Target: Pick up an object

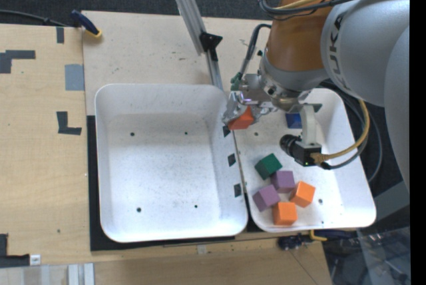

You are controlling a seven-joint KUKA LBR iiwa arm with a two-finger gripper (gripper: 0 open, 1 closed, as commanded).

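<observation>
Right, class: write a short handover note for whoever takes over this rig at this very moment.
Gripper: above the right bin's left edge, shut on an orange-red block.
In the right bin: green block, two purple blocks, two orange blocks, blue block partly hidden by the arm.
Done: the block looks picked.
Left: confirm the grip holds.

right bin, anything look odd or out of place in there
Mostly tidy: a green block, two purple blocks and two orange blocks sit clustered on the right bin floor. The odd one is a red-orange block up at the gripper, tilted, over the bins' shared edge.
</observation>
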